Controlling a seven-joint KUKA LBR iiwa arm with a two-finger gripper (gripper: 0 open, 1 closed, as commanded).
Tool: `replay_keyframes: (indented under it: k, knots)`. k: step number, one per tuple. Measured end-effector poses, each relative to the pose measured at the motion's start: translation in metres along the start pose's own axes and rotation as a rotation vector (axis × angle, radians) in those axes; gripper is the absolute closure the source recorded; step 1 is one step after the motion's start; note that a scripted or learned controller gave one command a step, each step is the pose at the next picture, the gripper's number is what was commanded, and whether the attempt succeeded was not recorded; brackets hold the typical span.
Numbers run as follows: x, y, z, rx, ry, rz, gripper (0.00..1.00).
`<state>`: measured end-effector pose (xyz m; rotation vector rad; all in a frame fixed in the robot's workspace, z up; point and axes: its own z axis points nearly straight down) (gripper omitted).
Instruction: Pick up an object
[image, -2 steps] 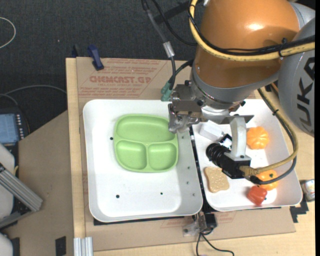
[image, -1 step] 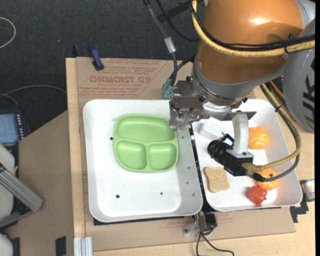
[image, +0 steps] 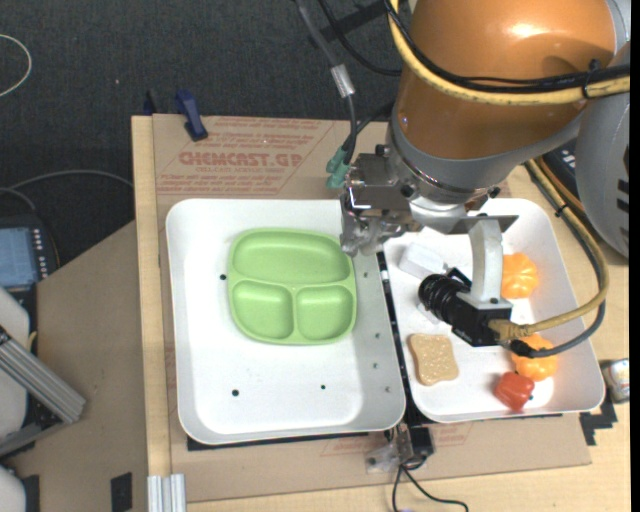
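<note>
Arm (image: 500, 90) in frm right, bent over w/ claw (image: 358, 228) pointing down.

Red print reading "CHEMCAST" stands on the brown board (image: 250, 182), its smaller lines too blurred to read.

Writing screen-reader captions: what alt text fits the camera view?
The gripper hangs near the seam between two white bins. The left bin holds a green divided plate; the right bin holds a toast slice, orange pieces and a red piece.
</note>
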<state>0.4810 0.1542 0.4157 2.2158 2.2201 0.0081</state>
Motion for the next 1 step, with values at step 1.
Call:
replay_keyframes:
  k: [1]
  knots:
    - [0.0005, 0.0005, -0.0102, -0.002, 0.000, 0.000, 1.00]
